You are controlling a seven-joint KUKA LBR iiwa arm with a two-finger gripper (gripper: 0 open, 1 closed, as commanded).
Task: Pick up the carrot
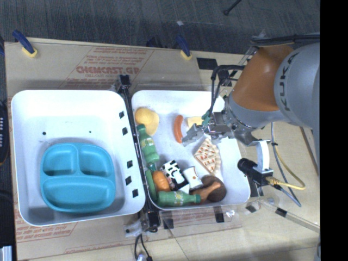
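While you scan from the left, count two white bins: the left bin (22, 145) holds one blue divided tray (79, 177). One stubby orange carrot (161, 180) lies against the right bin (163, 99)'s left wall, near its front, beside two green bottles (148, 150). Your gripper (191, 136) hangs tilted over the waffle (207, 154), jaws narrowly parted, gripping nothing.
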